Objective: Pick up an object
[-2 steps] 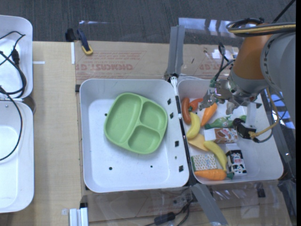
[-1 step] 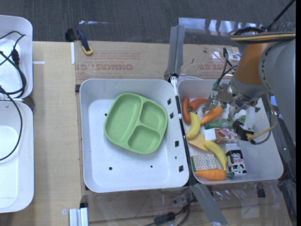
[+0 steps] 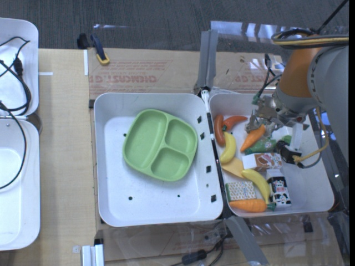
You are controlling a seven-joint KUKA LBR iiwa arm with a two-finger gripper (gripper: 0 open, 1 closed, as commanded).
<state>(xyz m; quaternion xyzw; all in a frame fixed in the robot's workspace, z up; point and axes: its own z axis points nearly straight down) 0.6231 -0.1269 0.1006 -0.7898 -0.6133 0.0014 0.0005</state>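
step: the approach — the arm (image 3: 319, 71) reaches into the right bin (image 3: 321, 195) and the gripper (image 3: 265, 121) sits low over the pile near that bin's far edge, just above an orange carrot (image 3: 255, 139); nothing looks lifted yet, so i judge the pick is not made.
gripper: the view does not let me tell whether it is wide, narrow or holding anything; dark metal and cables blur into the clutter under it.
target: the task names no one thing; the carrot right under the gripper, tip toward the bin's middle, seems the likeliest pick.
next move: as i read it, a short drop and a close around the carrot, then a straight lift — the carrot lies against a green leafy piece (image 3: 265, 145) and close to a red pepper (image 3: 230, 122), so a neighbour may get pinched or dragged.
right bin: crowded. a banana (image 3: 228, 147) by the left wall, a second banana (image 3: 258, 182) toward the near edge, another carrot (image 3: 248, 205) at the near edge, a small printed box (image 3: 241, 191) beside it, a card (image 3: 268, 160) in the middle, a black-and-white carton (image 3: 279, 190) near the near right corner.
left bin (image 3: 111, 204): one green divided plate (image 3: 161, 144) with three bare sections, lying near its middle.
desk (image 3: 61, 148): carries both bins side by side, their walls touching.
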